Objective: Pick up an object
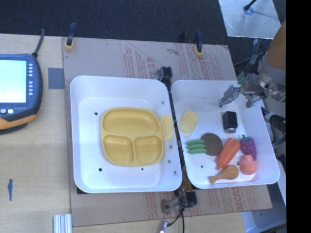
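Plastic drumstick [225,174] lay nearest, beside a glossy carrot [228,152], in the right bin [204,97]. A boxy black block [229,121] sat at six o'clock from the gripper [241,97], whose fingers were spread, grasping nothing.

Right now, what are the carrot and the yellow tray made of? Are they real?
The carrot looks like toy plastic, not real: smooth, evenly orange, with a slight shine. The yellow tray in the left bin also looks like moulded plastic: one flat yellow colour, rounded compartments, matte surface. That is a guess from their look alone.
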You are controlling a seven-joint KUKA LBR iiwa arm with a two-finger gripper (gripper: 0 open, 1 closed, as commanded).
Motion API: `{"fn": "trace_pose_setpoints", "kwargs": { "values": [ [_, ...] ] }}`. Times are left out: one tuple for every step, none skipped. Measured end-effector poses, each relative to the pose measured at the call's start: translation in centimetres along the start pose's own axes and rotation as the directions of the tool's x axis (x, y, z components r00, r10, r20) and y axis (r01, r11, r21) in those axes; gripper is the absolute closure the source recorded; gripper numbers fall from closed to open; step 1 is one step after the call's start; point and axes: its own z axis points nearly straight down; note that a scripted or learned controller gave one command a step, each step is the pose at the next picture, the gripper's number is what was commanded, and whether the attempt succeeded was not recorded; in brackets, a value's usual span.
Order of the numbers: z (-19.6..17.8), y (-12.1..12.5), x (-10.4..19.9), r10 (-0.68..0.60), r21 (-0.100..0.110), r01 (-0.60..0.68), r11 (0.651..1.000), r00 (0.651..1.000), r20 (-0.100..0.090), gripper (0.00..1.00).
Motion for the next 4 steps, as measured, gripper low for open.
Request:
{"fn": "trace_pose_setpoints", "kwargs": {
  "values": [
    [11.7, 0.3, -5.4, 0.0, 0.002, 0.0, 1.0, 1.0, 0.001, 0.0],
    [12.6, 0.2, 1.9, -0.002, 0.001, 0.002, 1.0, 1.0, 0.0, 0.0],
    [12.6, 1.0, -5.5, 0.002, -0.002, -0.002, 1.0, 1.0, 0.0, 0.0],
    [8.4, -4.3, -0.7, -0.001, 0.0, 0.001, 1.0, 1.0, 0.0, 0.0]
  ]
}}
